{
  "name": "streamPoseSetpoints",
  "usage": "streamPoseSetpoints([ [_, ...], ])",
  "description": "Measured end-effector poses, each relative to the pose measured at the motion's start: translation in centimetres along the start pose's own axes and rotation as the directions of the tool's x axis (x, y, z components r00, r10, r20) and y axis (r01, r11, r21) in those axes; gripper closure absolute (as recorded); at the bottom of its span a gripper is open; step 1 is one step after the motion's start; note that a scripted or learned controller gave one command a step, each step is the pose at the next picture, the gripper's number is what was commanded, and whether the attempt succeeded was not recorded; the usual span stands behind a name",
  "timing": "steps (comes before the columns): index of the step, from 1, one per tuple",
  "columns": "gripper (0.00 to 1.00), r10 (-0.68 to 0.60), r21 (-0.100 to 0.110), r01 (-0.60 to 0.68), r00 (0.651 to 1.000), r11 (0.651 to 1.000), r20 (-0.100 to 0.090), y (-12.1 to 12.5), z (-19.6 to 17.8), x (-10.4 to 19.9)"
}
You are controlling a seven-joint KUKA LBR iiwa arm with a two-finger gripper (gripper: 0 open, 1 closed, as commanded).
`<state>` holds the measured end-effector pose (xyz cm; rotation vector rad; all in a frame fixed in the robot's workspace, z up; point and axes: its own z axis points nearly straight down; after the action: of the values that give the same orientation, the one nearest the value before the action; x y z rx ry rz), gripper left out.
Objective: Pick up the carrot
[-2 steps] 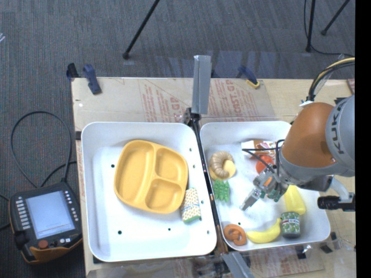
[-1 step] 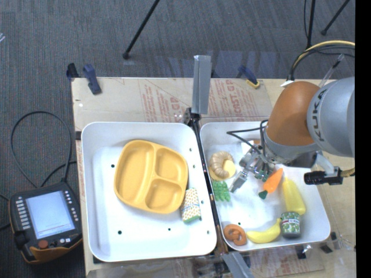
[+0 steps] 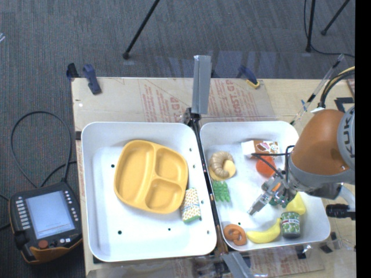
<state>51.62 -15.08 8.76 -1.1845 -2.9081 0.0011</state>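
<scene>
Gripper [image 3: 259, 204] low in right bin [image 3: 232, 131], finger state unclear. Carrot [image 3: 265, 167] just beyond, near far wall beside packet [image 3: 262, 147]. Bare floor mid-bin; banana [image 3: 264, 234], jar [image 3: 290, 225] crowd near rim. Left bin [image 3: 98, 149] w/ yellow plate [image 3: 152, 176]. Cardboard bench [image 3: 145, 100], grey carpet [image 3: 69, 28].

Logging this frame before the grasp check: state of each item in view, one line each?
plate: upright in left bin, compartments bare
packet: left bin, against the plate's edge
croissant: lying in right bin
green toy: flat, below the croissant
donut: flat, right bin front
banana: lying beside the can
can: upright
box: lying flat
carrot: on bin floor, not held
tool: above bin floor, grip unclear
</scene>
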Motion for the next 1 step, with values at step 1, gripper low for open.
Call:
streamPoseSetpoints([
  [1,0.0,-0.291,-0.002,0.291,0.957,0.957,0.002,3.98,-0.01,-1.96],
])
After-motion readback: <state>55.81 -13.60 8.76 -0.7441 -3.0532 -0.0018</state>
